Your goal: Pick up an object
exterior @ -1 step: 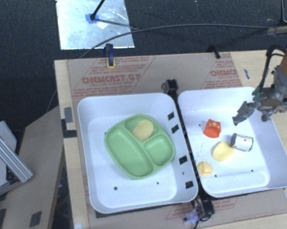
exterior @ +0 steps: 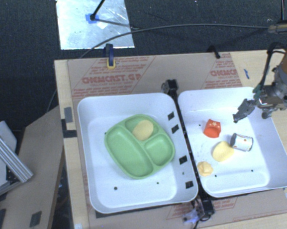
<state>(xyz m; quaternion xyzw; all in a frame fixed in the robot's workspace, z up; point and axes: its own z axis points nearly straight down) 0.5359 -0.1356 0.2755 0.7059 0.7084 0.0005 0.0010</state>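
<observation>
My pincer (exterior: 244,110) hangs over the upper right part of the right bin (exterior: 276,174); I cannot tell whether it is apart or together, and nothing shows in it. Below it and to its left lie a red object (exterior: 212,128), a white cylinder (exterior: 242,142) touching a pale yellow piece (exterior: 222,152), and a small yellow piece (exterior: 204,168). The left bin (exterior: 103,195) bears a green divided plate (exterior: 137,154) with a yellow item (exterior: 144,130) in one compartment.
</observation>
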